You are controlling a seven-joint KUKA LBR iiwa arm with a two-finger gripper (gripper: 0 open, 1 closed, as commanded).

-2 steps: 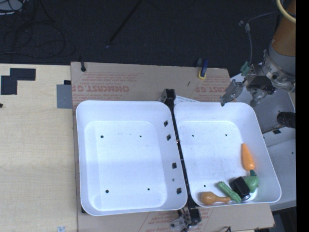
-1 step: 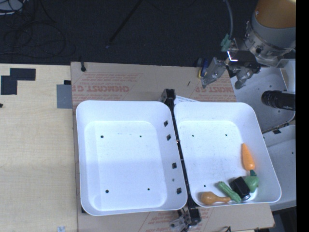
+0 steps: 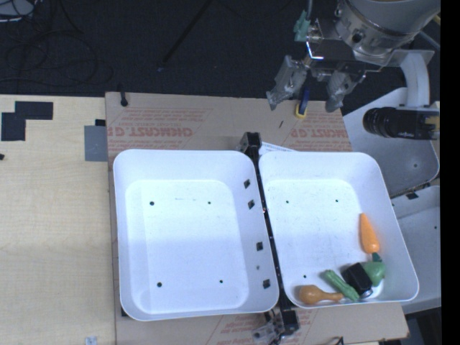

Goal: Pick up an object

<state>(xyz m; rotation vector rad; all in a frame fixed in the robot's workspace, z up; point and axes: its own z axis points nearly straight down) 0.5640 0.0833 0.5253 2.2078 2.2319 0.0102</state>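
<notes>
- The tool is seen high above the far edge of the bench, past the back rim of the right bin.
- Its two fingers are spread wide, and a small dark and yellow thing is seen between them. It cannot be told if this thing is held or is just part of the tool.
- The things to pick are found well below the tool, toward the near right corner of the right bin.
- An orange carrot is laid along the right wall, a little apart from the rest.
- A black block, a green toy, a green stick and an orange gourd are packed close, some touching.
- The left bin is off to the tool's left.
- To do this step well, the carrot is likely the best pick, since free space is left on one side of it.
- The tool should be brought right over it, with the fingers set across its thin side, one on each side.
- The wall is close, so a bump may happen if the outer finger is put down too near it.
- The arm is reached in from the right, with its wrist pointed down and the tool hung under it.
</notes>
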